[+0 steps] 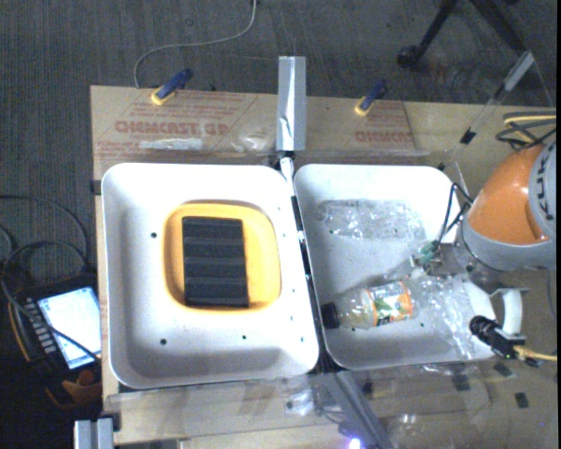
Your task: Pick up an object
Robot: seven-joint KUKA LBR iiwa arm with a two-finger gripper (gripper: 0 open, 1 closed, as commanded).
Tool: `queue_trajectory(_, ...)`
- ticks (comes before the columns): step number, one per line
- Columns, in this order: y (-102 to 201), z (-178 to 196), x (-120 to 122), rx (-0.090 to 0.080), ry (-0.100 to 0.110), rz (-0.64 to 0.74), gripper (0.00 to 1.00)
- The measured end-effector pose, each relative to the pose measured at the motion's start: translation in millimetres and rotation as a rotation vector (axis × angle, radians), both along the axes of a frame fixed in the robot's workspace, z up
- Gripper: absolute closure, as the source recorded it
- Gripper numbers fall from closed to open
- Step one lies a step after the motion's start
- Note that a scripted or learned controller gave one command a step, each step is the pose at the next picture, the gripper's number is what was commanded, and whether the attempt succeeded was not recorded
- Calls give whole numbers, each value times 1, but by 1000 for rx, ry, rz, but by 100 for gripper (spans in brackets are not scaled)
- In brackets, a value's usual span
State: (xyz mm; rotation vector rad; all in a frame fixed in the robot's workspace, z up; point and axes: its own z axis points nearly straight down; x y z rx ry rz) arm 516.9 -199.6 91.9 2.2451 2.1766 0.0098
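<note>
Overhead, the arm [519,209] comes in from the right edge, its orange band sitting above the right-hand bin [379,181]. Below that band the grey wrist reaches down toward the bin's right side, and the gripper [437,255] seems to end near a small green-and-dark fitting just inside the bin wall. Whether the tool is open or closed cannot be told, and nothing can be seen held by it.

A plastic bottle [374,307] lies on its side in that same bin, below and to the left of the tool, close by but apart from it. Its dark cap points away from the tool, toward the wall between the two bins, and an orange-and-green label wraps its middle. Clear crumpled plastic [369,218] lies up and to the left of the tool, near the far end of the bin. More clear wrap [449,311] lies directly below the tool, toward the bin's near right corner, just beside the bottle's base.

Well off to the tool's left, across the dividing wall, the left-hand bin [131,251] holds a yellow tray [266,260] with a ribbed black block [214,261] resting in it. Two blue-and-yellow clamps [171,86] grip the far edge of the board beyond both bins.
</note>
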Motion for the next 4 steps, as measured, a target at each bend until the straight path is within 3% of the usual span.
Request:
queue_trajectory(1,23,2,-18,-30,-13,139,0)
queue_trajectory(2,-9,0,22,1,5,268,0)
queue_trajectory(3,-8,9,23,3,4,269,100)
queue_trajectory(4,29,86,68,3,16,160,100)
